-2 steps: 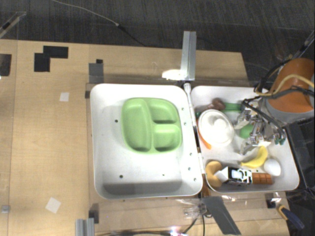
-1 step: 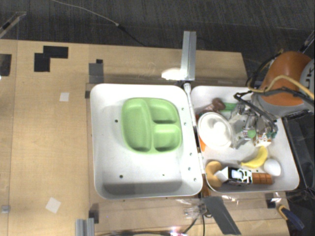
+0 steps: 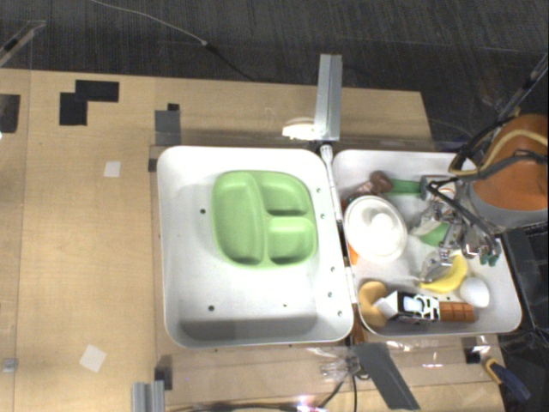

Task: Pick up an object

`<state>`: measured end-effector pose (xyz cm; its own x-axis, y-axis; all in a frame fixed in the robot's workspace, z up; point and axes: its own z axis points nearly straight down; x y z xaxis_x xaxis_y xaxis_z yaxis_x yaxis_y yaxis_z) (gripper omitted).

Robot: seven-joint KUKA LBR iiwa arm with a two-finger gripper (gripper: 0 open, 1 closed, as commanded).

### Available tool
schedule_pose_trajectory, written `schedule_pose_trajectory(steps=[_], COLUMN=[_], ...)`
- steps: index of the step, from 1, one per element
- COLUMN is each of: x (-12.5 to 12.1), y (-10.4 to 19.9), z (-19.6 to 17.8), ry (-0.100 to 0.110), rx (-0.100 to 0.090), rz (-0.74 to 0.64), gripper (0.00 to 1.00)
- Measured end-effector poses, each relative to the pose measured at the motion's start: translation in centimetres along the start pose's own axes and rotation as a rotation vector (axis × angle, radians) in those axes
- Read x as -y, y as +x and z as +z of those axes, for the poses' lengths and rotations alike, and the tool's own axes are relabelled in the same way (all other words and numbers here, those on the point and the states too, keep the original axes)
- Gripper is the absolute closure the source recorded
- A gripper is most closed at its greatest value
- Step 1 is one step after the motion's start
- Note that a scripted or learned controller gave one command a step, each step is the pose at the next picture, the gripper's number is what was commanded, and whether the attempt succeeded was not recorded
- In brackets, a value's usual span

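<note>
Two white bins sit side by side on the wooden tabletop [image 3: 77, 256]. The left bin [image 3: 184, 312] holds a green divided tray [image 3: 262, 217], lying flat near its middle, slightly toward the far side.

The right bin [image 3: 506, 312] is crowded. A white bowl [image 3: 375, 226] sits upright against its left wall. A brown object [image 3: 380, 181] lies just beyond the bowl, toward the far wall. A yellow banana [image 3: 450, 277] lies right of the bowl, near the bin's middle. Along the near wall: a tan round piece [image 3: 371, 297] at the left corner, a black-and-white item [image 3: 414, 307] beside it, then a brown block [image 3: 456, 313], and a white rounded thing [image 3: 476, 293] just past the banana's right end.

The arm, orange band [image 3: 515, 187] visible, reaches in from the right. The hand [image 3: 450, 243] hangs low over the right bin, just above and touching-close to the banana; a green piece [image 3: 437, 234] shows beside it. Cannot tell whether its fingers are spread or pressed together; wires and metal parts clutter that spot. Nothing visibly pinched.
</note>
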<state>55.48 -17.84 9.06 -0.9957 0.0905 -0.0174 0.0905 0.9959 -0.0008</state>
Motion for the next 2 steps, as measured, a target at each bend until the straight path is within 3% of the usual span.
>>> schedule_pose_trajectory(steps=[2], x=[-2.9], y=[0.9], z=[-0.1], ry=[0.013], rx=[0.005], rz=[0.103], gripper=[0.00])
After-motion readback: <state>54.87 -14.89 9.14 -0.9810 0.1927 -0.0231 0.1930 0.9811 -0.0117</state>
